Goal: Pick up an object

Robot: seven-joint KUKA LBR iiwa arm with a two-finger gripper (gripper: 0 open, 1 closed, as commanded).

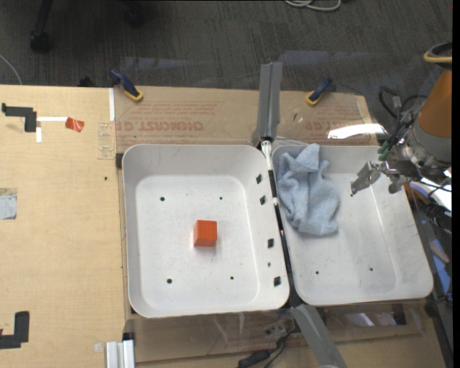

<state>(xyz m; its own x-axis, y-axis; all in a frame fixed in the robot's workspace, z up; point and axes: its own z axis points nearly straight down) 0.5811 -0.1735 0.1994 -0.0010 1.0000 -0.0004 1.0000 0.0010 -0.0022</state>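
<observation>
The desk [50, 215] carries two white bins. The left bin [144, 273] holds an orange cube [205, 233] just below its centre, free room all round. In the right bin [388, 273], a crumpled blue cloth [309, 190] lies at ten o'clock against the dividing wall. The arm [437, 122] is cut off at three o'clock; its hand [377, 178] hovers there, too small to tell whether open or closed

Dark grey carpet [215, 36] is covering the floor beyond the bench, with a cable [313, 4] trailing across it. A brown cardboard sheet [187, 115] is lying under two clamps [126, 84], and a pale wooden board [57, 230] is flanking the left side.
</observation>
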